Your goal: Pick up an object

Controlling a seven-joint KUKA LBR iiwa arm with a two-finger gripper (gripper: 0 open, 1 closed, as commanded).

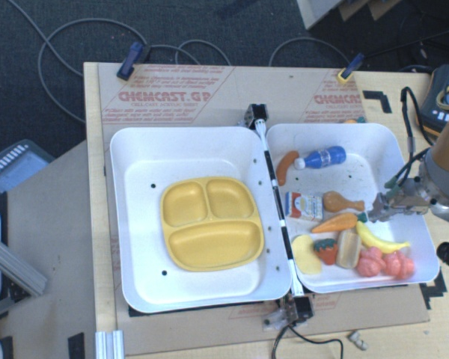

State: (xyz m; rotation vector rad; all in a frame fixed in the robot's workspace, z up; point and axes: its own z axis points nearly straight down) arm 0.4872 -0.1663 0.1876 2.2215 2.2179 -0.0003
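Note:
The right bin (pixel 378 142) holds several toy foods. A blue bottle (pixel 322 158) and a reddish sausage (pixel 286 167) lie at the back. A small packet (pixel 303 206), a brown drumstick (pixel 341 200) and an orange carrot (pixel 334 223) sit mid-bin. At the front are a banana (pixel 382 239), pink grapes (pixel 383 264), a bread piece (pixel 349 249), a small red fruit (pixel 328 251) and a pale yellow slice (pixel 307 254). My gripper (pixel 379 209) hangs low at the bin's right side, just right of the carrot's tip and above the banana's left end. Nothing shows held in it.
The left bin (pixel 135 159) carries a yellow three-compartment plate (pixel 209 223). The arm (pixel 438 178) reaches over the right bin's right wall. Clamps and cables sit along the bench's back edge; a black bracket (pixel 256 114) stands between the bins.

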